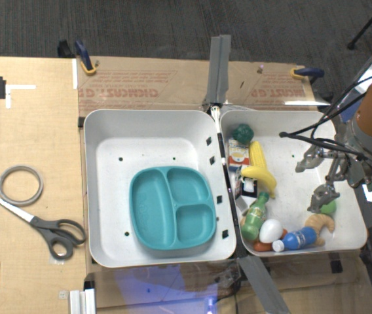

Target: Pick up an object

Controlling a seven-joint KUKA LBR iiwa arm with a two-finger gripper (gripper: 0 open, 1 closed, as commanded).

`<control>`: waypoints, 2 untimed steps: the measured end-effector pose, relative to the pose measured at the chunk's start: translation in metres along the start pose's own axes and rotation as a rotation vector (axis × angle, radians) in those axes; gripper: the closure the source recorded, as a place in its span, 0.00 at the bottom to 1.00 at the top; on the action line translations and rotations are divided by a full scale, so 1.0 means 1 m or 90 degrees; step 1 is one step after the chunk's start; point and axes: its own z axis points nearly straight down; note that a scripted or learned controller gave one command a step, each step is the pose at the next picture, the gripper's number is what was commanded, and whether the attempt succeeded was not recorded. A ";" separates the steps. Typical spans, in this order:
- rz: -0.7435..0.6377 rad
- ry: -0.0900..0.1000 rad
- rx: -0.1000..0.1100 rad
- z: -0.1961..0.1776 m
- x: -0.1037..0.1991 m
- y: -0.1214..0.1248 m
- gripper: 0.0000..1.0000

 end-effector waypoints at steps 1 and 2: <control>-0.012 0.001 0.000 0.116 -0.016 0.018 0.00; 0.097 -0.001 0.000 0.137 -0.053 0.039 0.00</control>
